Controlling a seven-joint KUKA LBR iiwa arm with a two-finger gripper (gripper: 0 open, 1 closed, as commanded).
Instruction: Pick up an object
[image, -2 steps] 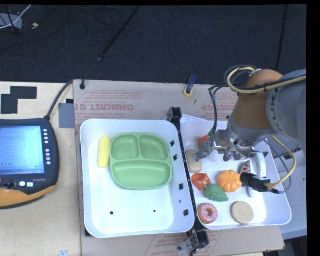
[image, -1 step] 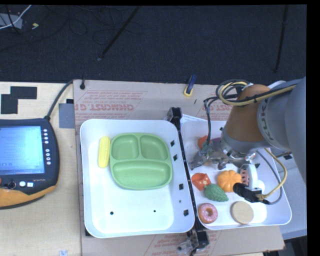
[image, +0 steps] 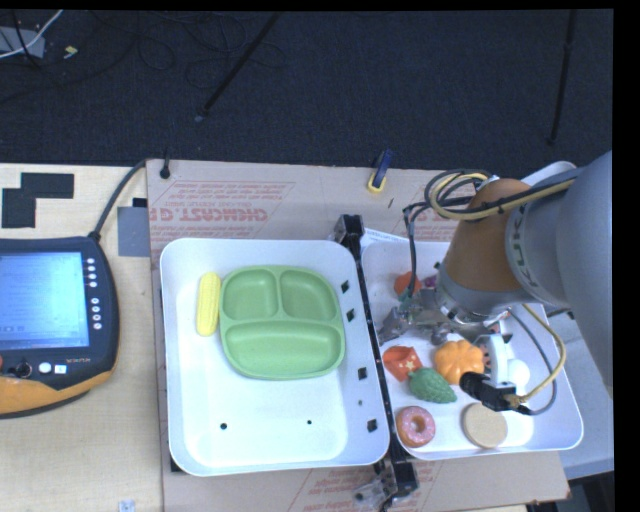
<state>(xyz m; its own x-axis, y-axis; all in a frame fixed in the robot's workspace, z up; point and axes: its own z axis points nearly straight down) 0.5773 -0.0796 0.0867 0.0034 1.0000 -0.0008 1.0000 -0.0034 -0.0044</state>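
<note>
My gripper (image: 412, 318) is low in the right bin (image: 566, 420), below the orange band (image: 482, 252) of the arm. It hangs just above a red pepper-like toy (image: 400, 360) and beside a small red-orange piece (image: 405, 283). An orange pumpkin toy (image: 458, 360), a green leafy toy (image: 431, 385), a pink-iced donut (image: 415, 426) and a beige round cookie (image: 487, 427) lie at the bin's front. The arm hides the back of this bin. Nothing can be seen held.
The left bin (image: 260, 430) holds a green divided plate (image: 281, 322) and a yellow corn cob (image: 207, 303). A black divider (image: 366, 330) runs between the bins. A teach pendant (image: 50, 320) lies at the far left. Cables loop by the wrist (image: 450, 190).
</note>
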